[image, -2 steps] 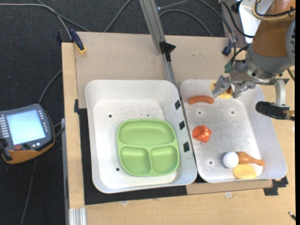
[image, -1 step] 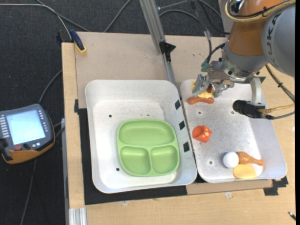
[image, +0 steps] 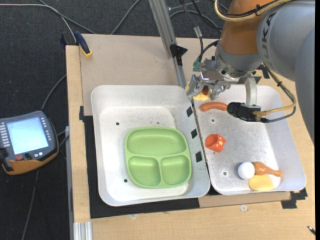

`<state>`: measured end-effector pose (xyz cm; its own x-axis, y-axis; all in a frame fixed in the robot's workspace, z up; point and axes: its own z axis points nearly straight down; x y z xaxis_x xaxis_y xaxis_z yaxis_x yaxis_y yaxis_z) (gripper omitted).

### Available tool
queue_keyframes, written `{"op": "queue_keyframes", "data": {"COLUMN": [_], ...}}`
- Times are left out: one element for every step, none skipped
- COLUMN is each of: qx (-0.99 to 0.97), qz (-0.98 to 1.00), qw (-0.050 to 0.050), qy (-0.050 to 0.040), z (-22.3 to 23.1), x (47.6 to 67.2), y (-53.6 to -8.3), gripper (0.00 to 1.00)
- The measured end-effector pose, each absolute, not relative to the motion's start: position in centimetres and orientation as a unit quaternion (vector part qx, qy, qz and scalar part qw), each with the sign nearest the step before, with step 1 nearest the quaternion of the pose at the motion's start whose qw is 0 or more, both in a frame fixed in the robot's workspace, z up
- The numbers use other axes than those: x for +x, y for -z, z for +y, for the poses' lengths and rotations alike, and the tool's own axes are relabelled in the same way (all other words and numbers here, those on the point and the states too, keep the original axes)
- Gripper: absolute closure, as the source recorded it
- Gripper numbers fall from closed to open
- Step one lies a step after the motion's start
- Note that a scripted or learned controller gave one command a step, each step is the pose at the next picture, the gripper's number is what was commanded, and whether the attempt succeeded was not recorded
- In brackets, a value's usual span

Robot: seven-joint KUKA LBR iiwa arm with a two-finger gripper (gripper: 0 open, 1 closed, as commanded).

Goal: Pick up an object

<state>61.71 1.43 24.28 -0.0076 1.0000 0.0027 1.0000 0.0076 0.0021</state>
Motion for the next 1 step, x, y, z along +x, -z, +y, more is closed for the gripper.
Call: {"op": "queue_keyframes", "data": {"qx": [-0.705], "qz": [-0.71], "qw": [0.0], "qy": [0.0015], "z": [6.6], "x": [62.5], "y": [-24.52], "gripper": [1.0]}}
